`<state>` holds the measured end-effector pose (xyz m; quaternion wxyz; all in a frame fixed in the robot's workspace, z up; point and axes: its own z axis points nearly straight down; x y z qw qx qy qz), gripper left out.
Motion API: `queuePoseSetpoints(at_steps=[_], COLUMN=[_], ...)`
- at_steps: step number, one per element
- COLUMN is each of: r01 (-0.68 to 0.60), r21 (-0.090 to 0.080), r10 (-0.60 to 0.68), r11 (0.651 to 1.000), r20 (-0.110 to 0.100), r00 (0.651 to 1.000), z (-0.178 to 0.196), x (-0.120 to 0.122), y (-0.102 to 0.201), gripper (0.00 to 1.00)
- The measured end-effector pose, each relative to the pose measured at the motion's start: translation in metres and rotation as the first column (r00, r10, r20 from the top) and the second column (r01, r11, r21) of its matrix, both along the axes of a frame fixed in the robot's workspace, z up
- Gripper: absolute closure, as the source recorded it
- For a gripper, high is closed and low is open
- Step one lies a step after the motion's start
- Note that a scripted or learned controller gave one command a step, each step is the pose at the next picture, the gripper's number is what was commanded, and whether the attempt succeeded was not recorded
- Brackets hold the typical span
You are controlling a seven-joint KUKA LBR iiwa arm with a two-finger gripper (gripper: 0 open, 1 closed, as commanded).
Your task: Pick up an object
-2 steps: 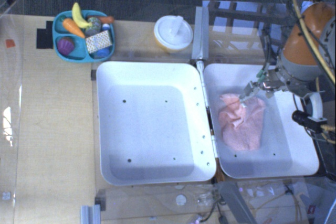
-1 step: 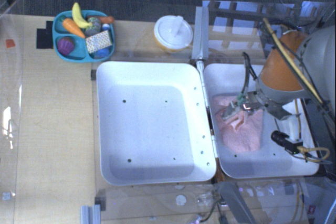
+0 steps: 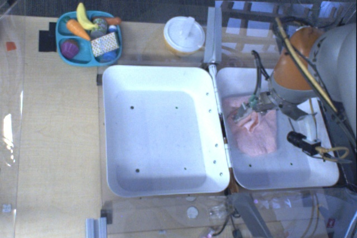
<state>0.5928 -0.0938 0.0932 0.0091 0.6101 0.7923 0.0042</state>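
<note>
Reaching in from the right over the right-hand white bin [image 3: 312, 175], with the grey arm [image 3: 334, 64] and its orange band [image 3: 293, 72] above the bin's far right part. Gripper [image 3: 249, 114] low over the pink cloth [image 3: 257, 134], at the cloth's upper left edge; state of the claw impossible to tell, being small and blurred against the cloth. Lifted fold of pink fabric just beside the gripper tip, touching or nearly touching it; held or not, impossible to tell. Pink cloth lying crumpled on the floor of the right-hand bin, left of centre, near the wall shared with the left-hand white bin [image 3: 162, 125]. Black cable and a yellow-tipped fitting [image 3: 307, 145] hanging just right of the cloth, over the same bin. Left-hand bin directly beside the right-hand bin, rims touching along the middle. Beyond the left-hand bin's far edge: round white lidded container with a yellow base [image 3: 184, 35]. Farther left of that container: blue divided tray [image 3: 88, 37] holding toy food, namely a banana [image 3: 83, 17], a carrot [image 3: 77, 29], a purple piece [image 3: 70, 48] and a patterned block [image 3: 106, 43]. Black square [image 3: 47, 39] touching the tray's left side.
</note>
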Motion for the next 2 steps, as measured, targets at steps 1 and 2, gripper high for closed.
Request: queuePoseSetpoints(at_steps=[1,2], r01=[0.101,0.064], r21=[0.004,0.005], r10=[-0.101,-0.064], r11=[0.995,0.998], r20=[-0.016,-0.02], r00=[0.995,0.998], z=[0.078,0.043], x=[-0.023,-0.051], y=[-0.006,-0.016], gripper=[0.0,0.0])
